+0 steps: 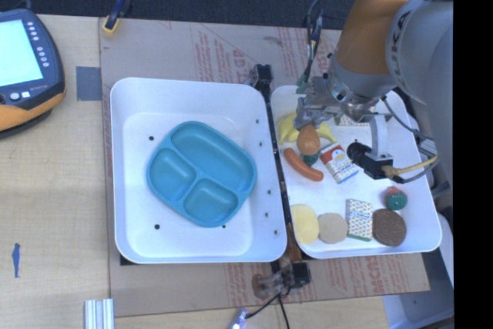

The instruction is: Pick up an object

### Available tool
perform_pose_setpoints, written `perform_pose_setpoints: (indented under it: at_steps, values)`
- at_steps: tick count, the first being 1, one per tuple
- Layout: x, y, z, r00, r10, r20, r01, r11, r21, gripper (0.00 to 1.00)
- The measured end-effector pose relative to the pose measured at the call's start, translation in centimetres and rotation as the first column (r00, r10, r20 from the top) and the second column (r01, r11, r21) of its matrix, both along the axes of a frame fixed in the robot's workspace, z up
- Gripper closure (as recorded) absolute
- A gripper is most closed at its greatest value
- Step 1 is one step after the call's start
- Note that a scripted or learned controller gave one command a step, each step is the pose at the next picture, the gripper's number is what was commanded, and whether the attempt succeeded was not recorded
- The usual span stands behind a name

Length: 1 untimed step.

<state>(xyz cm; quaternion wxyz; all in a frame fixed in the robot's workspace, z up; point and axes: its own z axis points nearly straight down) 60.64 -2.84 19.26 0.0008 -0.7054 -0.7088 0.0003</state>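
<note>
Arm: the grey arm with its orange band reaches in from the right over the far part of the right bin (pixel 428 241).
Gripper: the gripper (pixel 314 116) hangs just above the far-left corner of that bin; whether it is wide, narrow or holding something I cannot tell.
Likely target: a small brown egg-shaped object (pixel 308 139), directly below the gripper, touching a yellow banana-like piece (pixel 287 129).
Handling, as a judgement: it looks light, rigid and smooth, so it may slip or roll; best taken across its widest middle.
Neighbours: a red sausage (pixel 303 165) lies just near of it, a small red-and-white carton (pixel 338 163) to its right.
Count, right bin: one egg, one yellow piece, one sausage, one carton, one pale yellow round (pixel 304 223), one tan disc (pixel 333 227), one patterned packet (pixel 358 218), one brown disc (pixel 389 227), one red-and-green ball (pixel 396 199).
Left bin (pixel 131 246): one blue divided tray (pixel 202 173).
Desk: one tablet-like device (pixel 23 69) at the far left.
</note>
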Motion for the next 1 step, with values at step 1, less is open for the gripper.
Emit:
perform_pose_setpoints:
  at_steps: [1]
  values:
    - [-2.84,3.95,2.49,1.0,-0.001,-0.005,0.001,1.0,0.001,1.0]
